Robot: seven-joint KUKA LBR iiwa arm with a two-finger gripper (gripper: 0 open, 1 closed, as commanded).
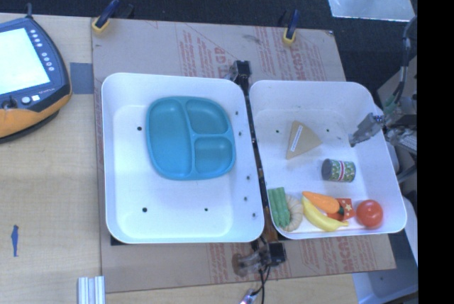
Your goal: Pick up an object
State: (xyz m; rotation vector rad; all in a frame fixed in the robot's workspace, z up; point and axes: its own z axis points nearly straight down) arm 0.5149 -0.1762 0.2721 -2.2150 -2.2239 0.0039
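Toy corn [280, 206], banana [318, 216], carrot [323, 201] and tomato [369, 213] crowd the right bin's [312, 88] front edge, a can [338, 169] and cheese wedge [303, 139] farther back. Gripper [364, 130] hangs at the right rim (finger spacing unclear); a descent there may strike the wall or graze neighbours.

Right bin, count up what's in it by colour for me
Tan: 1, the wedge
Dark green: 1, the can
Green: 1, the vegetable
Yellow: 1, the banana
Orange: 1, the carrot
Red: 1, the tomato
Total: 6
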